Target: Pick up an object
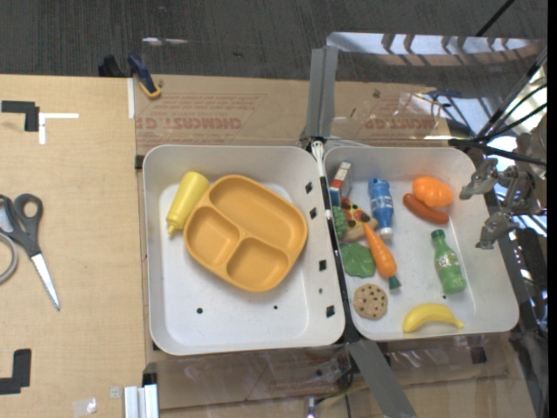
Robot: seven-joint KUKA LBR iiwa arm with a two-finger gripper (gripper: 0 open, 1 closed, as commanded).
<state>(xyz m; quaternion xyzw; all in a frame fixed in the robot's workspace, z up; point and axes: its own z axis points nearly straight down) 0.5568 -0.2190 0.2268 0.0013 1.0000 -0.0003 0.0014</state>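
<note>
**Gripper at right bin's outer edge, toys untouched**

Gripper (493,207) sits over the right rim of the right bin (487,273), about mid-height along that edge. Metal parts blur together there; cannot tell how far the fingers are parted, and nothing visible between them.

Right bin contents: orange (432,190) near the back right, red sausage (425,209) touching it in front. Blue bottle (379,203) near back centre. Green bottle (448,262) right of centre, upright-ish, lying along the bin. Carrot (380,251) centre-left, green leaf piece (357,259) just beside it. Cookie (371,300) near front left, banana (432,318) at front edge. Small mixed items jammed against the left wall, too cluttered to name.

Left bin (174,320): yellow divided plate (246,231) in the middle, yellow bottle (186,199) touching its back-left side.

Scissors (30,242) on the bench, far left.
</note>
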